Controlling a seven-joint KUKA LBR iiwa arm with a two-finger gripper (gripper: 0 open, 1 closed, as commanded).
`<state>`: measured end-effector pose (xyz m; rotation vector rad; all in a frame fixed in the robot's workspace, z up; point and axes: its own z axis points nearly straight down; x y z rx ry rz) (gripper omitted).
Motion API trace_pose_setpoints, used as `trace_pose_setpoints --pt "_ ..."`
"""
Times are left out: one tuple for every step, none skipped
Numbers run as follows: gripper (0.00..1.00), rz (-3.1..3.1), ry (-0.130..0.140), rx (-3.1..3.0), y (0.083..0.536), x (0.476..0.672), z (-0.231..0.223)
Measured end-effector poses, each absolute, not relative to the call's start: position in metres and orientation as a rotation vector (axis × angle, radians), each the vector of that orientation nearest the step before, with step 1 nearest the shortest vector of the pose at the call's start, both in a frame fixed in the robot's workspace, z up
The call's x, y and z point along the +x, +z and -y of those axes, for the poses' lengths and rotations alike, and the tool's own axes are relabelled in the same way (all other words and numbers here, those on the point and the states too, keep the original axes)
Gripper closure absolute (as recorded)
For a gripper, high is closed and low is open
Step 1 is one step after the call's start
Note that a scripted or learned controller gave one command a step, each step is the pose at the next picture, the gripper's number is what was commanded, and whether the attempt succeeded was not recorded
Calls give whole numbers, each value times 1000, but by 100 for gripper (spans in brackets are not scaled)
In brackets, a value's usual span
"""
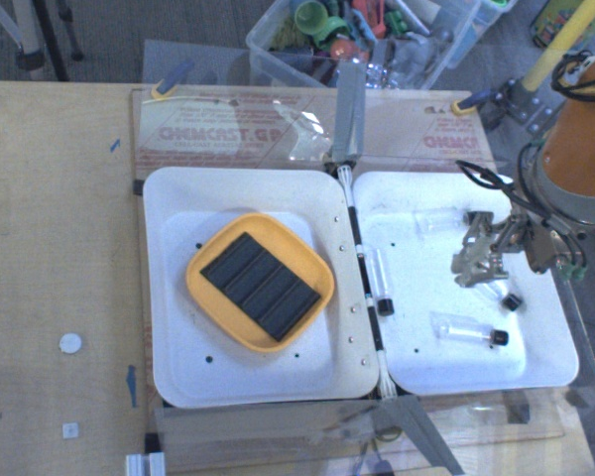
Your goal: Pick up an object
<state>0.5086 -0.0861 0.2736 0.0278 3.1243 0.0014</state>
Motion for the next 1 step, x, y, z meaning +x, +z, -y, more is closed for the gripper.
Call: trace_pose_setpoints --pt "100 -2906 1 1196 230 480 28"
